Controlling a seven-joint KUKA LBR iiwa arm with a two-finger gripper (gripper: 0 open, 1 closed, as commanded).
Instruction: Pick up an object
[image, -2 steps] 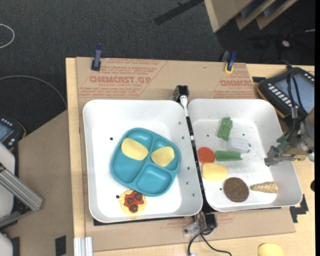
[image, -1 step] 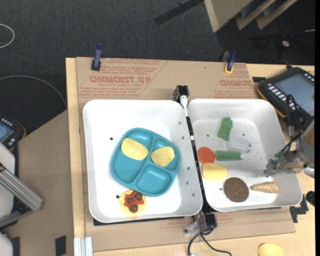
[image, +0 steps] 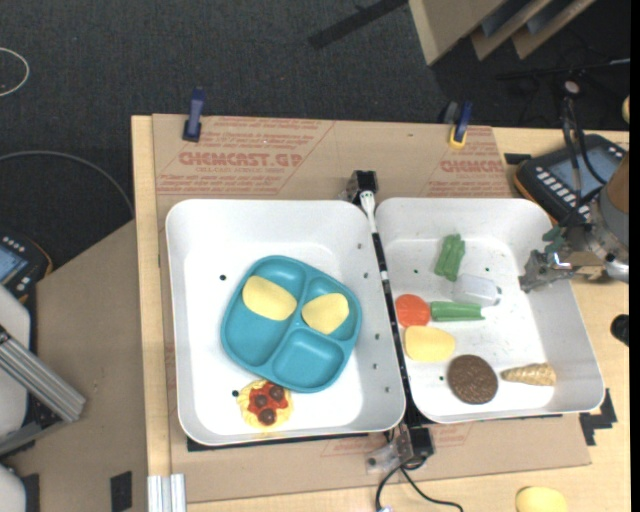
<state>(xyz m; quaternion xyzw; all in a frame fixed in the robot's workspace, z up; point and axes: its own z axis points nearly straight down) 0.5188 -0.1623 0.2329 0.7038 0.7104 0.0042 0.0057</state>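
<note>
The gripper stands at the right wall of the right bin, entering from the right edge of the camera view. Its metal tips sit low over the bin's upper right area; whether they are spread or closed cannot be told at this resolution, and nothing is seen between them.

No object is yet secured. The candidates all lie left of and below the gripper in the view. Nearest is a small clear plastic piece, just left of the gripper and slightly lower. Beyond it, a green pickle-like piece lies toward the bin's upper middle, its long axis running roughly up-down with a slight tilt. A toy carrot, orange head to the left and green stem to the right, lies nearly horizontal, its stem end pointing toward the gripper side. Below it sit a yellow lemon-shaped piece, a brown round cookie and a tan cone near the lower right wall, cone axis roughly horizontal.

The left bin holds a blue divided plate with two yellow pieces and a small pizza toy; these are well apart from the gripper.

Judgement: the coming move is a short travel leftward and slightly down toward the clear piece or carrot stem.
</note>
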